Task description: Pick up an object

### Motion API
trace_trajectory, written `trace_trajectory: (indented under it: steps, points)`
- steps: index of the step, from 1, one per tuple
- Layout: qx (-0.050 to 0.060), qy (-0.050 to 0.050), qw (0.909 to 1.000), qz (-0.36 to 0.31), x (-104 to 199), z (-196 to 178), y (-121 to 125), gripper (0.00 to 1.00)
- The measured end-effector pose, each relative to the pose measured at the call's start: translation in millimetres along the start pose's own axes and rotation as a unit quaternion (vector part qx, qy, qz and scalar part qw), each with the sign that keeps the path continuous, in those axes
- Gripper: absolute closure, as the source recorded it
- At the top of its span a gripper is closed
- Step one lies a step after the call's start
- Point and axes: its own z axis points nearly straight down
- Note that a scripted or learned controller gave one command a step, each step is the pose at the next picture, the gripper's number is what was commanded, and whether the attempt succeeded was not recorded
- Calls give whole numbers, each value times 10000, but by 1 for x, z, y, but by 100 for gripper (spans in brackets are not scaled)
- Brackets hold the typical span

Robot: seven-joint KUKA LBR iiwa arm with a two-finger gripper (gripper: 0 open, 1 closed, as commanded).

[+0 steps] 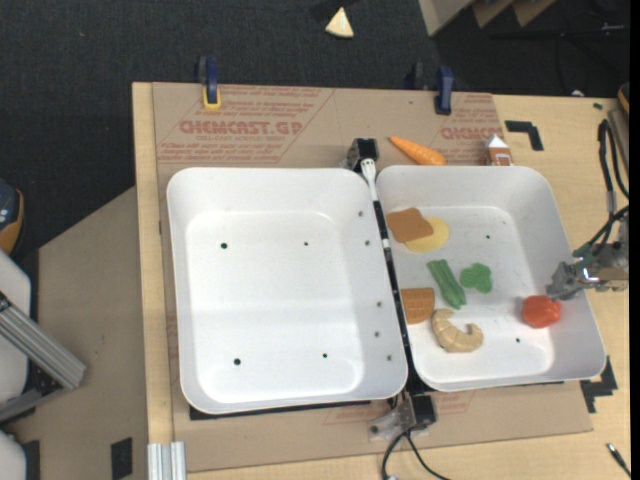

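Reaching in from the right, the gripper (572, 280) sits just above a red tomato (541, 312) near the right wall of the right bin (500, 180); whether it is wide or closed I cannot tell. The tomato is round, with no long axis. A green bean (446, 282) runs diagonally nearby

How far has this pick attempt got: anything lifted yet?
Nothing looks lifted. The gripper sits low at the right bin's right edge, just above the red tomato, which lies on the bin floor. The approach looks done; the grasp and lift are left. The other food pieces lie untouched nearby.
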Motion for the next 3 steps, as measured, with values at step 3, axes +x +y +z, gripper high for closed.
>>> trace_trajectory:
  steps: [3]
  points:
    - [-1, 4, 10000, -10, 9, -13, 0, 100]
